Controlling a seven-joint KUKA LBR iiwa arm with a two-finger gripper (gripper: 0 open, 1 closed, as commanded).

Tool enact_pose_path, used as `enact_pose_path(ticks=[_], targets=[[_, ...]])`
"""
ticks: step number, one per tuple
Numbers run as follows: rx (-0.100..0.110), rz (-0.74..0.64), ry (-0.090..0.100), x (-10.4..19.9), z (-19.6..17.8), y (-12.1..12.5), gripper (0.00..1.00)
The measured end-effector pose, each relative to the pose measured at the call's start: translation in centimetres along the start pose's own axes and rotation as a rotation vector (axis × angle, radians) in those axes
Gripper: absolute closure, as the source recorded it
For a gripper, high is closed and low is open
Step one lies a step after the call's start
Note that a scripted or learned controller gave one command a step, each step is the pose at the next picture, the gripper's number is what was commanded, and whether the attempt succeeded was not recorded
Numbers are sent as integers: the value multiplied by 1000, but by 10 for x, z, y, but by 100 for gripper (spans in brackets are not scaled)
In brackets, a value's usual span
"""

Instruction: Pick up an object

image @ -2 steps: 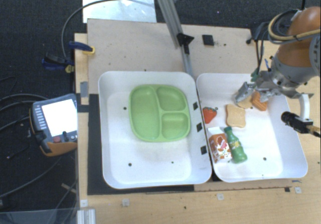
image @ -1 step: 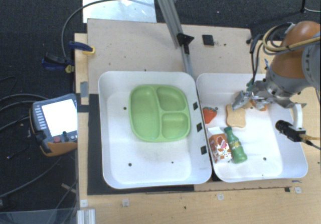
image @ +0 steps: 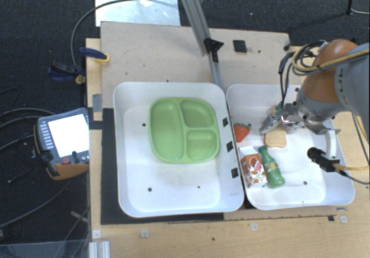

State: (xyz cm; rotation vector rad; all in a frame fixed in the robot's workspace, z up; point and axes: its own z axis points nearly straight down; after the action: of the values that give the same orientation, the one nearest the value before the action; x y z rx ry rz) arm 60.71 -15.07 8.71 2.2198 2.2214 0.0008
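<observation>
In the right-hand shallow white bin (image: 341, 193), the grey arm's end effector (image: 276, 124) sits low, right at the upper edge of a tan bread-like slice (image: 277, 139) — its state I cannot tell. Just below lie a green plastic bottle (image: 272, 168), an orange-and-white packet (image: 253, 170) and a small red strawberry-shaped toy (image: 241, 132). The left white bin (image: 130, 193) holds a light green divided plate (image: 184, 130).

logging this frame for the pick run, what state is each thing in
green plate: flat in left bin, nothing on it
green bottle: lying on its side in right bin
orange packet: lying flat beside the bottle
red piece: by the right bin's left wall
tan piece: lying under the gripper
</observation>
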Motion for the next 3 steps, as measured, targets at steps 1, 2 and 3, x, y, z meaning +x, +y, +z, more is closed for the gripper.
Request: enact_pose_path(ticks=[1, 2, 3], targets=[[-4, -1, -1, 0, -13, 1, 100], [-5, -4, -1, 0, -57, 2, 100], [-7, -4, -1, 3, -120, -1, 100]])
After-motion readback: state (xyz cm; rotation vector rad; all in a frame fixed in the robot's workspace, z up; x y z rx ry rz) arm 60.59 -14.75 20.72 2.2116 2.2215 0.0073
